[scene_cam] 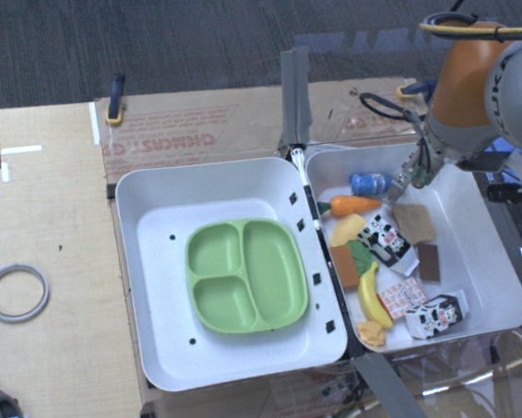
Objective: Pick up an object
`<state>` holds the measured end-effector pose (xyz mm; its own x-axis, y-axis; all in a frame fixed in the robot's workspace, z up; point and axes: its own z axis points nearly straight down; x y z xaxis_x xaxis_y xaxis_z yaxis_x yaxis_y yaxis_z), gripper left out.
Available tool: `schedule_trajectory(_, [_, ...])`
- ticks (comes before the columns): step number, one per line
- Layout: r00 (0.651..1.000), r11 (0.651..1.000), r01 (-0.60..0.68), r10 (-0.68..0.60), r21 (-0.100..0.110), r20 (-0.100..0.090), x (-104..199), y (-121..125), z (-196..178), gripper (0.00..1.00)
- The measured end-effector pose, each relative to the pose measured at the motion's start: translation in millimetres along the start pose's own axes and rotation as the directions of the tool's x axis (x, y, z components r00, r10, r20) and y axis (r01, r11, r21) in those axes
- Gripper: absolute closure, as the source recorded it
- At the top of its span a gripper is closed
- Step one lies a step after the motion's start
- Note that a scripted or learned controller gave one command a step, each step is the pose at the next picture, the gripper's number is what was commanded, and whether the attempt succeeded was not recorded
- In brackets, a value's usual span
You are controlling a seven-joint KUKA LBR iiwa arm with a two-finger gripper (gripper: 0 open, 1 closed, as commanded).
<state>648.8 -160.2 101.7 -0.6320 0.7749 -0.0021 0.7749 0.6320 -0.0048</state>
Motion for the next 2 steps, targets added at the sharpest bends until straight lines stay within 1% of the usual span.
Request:
schedule_trajectory(1, [0.917, 0.917, -0.399, 0.399, -0.004, -0.002, 55.2, 27.1, -57.9, 1.0])
schedule_trajectory(2, [0.917, 0.917, -0.399, 0.399, -0.003, -0.002, 55.2, 26.9, -57.6, 0.0])
